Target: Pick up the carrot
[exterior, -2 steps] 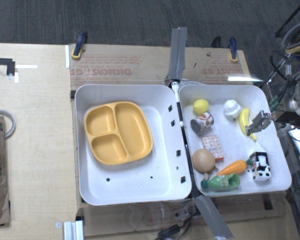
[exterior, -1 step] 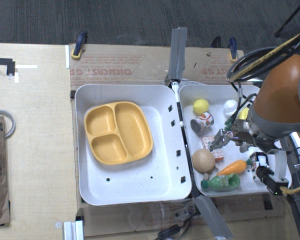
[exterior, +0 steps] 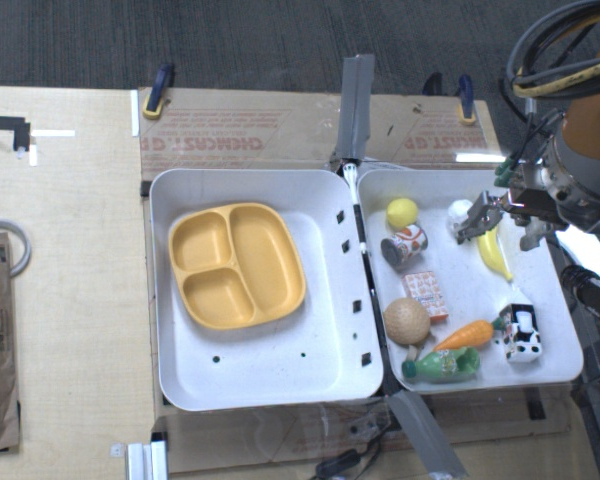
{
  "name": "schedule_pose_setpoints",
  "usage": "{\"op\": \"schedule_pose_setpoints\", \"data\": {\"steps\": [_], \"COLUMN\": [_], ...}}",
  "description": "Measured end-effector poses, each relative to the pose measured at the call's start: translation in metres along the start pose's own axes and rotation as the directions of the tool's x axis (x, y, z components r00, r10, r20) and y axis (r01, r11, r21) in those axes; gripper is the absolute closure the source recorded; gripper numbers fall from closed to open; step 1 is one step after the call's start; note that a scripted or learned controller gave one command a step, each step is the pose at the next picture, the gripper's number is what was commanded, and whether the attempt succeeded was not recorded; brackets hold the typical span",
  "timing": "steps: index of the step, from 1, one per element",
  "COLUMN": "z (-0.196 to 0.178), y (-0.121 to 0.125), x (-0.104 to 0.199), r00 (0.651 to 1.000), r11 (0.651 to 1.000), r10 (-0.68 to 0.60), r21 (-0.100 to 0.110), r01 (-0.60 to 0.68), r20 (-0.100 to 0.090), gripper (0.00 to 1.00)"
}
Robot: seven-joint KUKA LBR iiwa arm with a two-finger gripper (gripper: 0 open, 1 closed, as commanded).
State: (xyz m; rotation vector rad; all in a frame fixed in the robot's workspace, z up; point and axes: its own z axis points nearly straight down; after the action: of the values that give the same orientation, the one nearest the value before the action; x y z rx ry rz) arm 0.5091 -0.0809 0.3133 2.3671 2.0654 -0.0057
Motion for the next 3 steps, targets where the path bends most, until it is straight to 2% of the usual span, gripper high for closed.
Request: {"op": "schedule_pose_setpoints", "data": {"steps": [1,2,3], "z": [0.091,0.168,0.206], "y": [-0.032,-0.026,-0.021], "x": [0.0,-0.05,-0.074], "r00": [1.0,0.977,0.999], "r11": [1.0,0.977,0.999], "r10": [0.022,0.212,0.039], "r21": [0.003,0.003,-0.002], "r01": [-0.022,-0.212,-0.039], "r20": [-0.001,-0.001,-0.003], "gripper": [0.0,0.0,0.0]}}
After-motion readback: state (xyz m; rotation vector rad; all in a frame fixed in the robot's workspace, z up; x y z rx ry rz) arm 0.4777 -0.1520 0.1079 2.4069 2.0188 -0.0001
